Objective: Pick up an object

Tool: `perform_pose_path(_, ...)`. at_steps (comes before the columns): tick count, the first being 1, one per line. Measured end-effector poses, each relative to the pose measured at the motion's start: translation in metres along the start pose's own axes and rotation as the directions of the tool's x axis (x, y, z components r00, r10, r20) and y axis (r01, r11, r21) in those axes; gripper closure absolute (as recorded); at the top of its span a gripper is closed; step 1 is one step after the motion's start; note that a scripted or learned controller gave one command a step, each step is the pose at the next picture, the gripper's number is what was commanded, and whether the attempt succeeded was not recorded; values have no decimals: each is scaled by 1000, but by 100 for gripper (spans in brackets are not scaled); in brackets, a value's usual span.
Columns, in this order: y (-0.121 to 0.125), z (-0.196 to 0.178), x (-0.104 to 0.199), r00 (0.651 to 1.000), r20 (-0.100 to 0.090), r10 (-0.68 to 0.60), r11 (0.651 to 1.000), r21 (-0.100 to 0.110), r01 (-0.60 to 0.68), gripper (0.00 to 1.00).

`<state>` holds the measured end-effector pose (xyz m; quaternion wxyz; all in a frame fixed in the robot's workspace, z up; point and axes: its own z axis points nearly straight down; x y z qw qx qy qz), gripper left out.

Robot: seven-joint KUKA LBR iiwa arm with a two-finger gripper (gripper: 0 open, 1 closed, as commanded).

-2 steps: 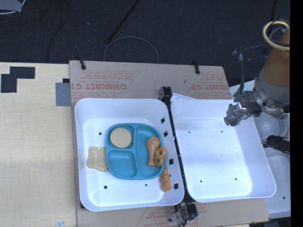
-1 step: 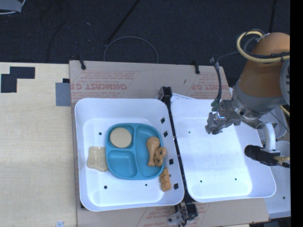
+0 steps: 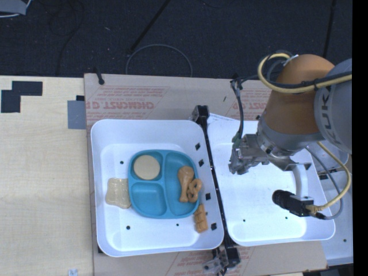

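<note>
Two bins sit side by side on my counter; the left bin (image 3: 103, 223) holds all the candidates, and the right bin (image 3: 259, 226) has the arm over it. A blue tray (image 3: 150, 201) lies in the left bin with a round disc (image 3: 146, 167) in one compartment and a pretzel (image 3: 188, 183) in another. A pale slice (image 3: 118, 192) touches the tray's left edge, and a small brown piece (image 3: 200, 218) lies just beside its lower right corner. My gripper (image 3: 240, 158) hangs over the right bin's upper left, well apart from all of them; I cannot tell its state from this angle. These look like light toy foods, probably stiff plastic. I'd take the pretzel across its narrow waist, since the disc lies flat and offers little edge.
</note>
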<state>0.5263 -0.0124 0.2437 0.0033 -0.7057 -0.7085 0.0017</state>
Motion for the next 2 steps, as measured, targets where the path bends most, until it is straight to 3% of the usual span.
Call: perform_pose_path(2, -9, 12, 92, 1000, 1, 1, 1000, -2, -1, 100)
